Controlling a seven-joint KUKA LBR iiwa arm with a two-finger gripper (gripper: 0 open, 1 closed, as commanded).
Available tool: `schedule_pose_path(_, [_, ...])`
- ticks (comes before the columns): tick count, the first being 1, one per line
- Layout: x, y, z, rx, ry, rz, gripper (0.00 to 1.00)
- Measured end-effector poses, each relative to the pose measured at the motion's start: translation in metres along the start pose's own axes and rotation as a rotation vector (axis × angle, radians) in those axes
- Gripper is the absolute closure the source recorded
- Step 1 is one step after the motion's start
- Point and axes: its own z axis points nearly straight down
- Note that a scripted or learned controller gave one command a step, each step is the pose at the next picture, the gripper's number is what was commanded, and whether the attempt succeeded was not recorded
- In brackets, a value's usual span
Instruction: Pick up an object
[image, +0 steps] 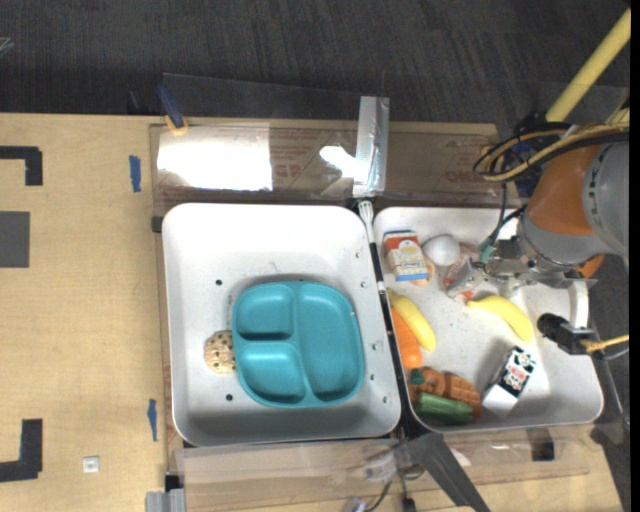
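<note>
Yellow banana (503, 314) lies just below the tool (478, 272) — grip state unclear.

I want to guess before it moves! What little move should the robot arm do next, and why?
Probably drop a little, straight down onto the banana. The gripper sits in the right bin just above that banana's upper end, and nothing shows between its fingers. The banana lies apart from the carton, so there looks to be room.

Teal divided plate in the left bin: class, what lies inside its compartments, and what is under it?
The teal divided plate shows nothing in its three compartments. A cookie rests beside its left edge. The plate hides the bin floor beneath it.
</note>
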Motion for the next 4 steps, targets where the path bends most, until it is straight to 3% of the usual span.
schedule_pose_path(1, [-0.045, -0.032, -0.004, -0.004, 0.017, 0.044, 0.00])
schedule_pose_path(2, [-0.012, -0.078, -0.002, 0.006, 0.005, 0.298, 0.00])
schedule_pose_path(3, [-0.012, -0.077, -0.012, 0.003, 0.002, 0.298, 1.00])
schedule_pose_path(4, [-0.012, -0.077, -0.012, 0.004, 0.003, 0.298, 0.00])
